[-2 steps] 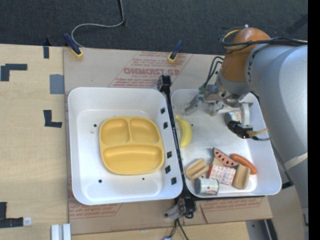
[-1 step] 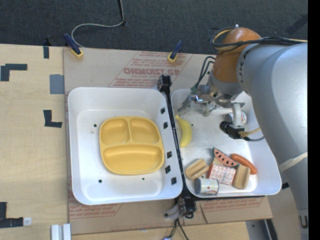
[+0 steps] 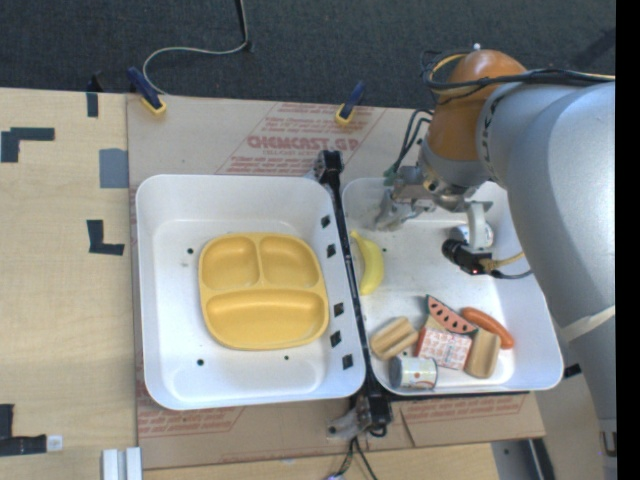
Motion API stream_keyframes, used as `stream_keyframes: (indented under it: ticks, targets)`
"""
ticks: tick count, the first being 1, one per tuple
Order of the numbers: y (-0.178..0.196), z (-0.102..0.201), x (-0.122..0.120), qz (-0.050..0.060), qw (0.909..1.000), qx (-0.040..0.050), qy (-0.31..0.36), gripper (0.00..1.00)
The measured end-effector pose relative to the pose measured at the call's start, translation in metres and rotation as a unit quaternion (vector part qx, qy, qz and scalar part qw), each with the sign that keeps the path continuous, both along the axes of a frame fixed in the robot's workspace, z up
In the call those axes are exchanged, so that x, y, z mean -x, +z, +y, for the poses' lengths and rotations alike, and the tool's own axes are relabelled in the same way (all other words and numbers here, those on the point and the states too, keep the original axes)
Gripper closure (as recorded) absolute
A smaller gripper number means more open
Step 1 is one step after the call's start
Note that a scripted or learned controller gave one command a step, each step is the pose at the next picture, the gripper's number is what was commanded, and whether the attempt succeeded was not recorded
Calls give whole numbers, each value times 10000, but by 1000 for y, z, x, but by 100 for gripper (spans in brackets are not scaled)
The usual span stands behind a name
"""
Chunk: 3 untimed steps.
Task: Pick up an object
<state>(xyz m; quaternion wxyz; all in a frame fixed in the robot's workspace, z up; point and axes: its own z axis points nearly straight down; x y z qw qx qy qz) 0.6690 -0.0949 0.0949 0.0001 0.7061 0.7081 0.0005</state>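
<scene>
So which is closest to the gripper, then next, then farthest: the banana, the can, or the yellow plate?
Measured from the gripper in the camera view:
1. Banana, just below it, by the divider in the right bin.
2. Can, at the right bin's near edge.
3. Yellow plate, in the left bin; it is only a little farther than the can.

A brown cardboard sheet (image 3: 290, 138) printed with red lettering lies under both bins, held along its upper edge by two blue-and-yellow clamps (image 3: 146, 90). A black cable (image 3: 236, 8) loops across the dark floor at the upper left of the frame, and black tape marks (image 3: 100, 236) dot the wooden bench at left.
</scene>
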Motion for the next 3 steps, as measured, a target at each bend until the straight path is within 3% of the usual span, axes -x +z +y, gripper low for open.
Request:
stream_keyframes:
  ticks: [1,2,3]
  targets:
    - [0,0,0,2,10000,-1,-1,0]
    - [-10,-9,0,4,10000,2,-7,0]
    - [1,-8,0,-9,10000,4,-1,100]
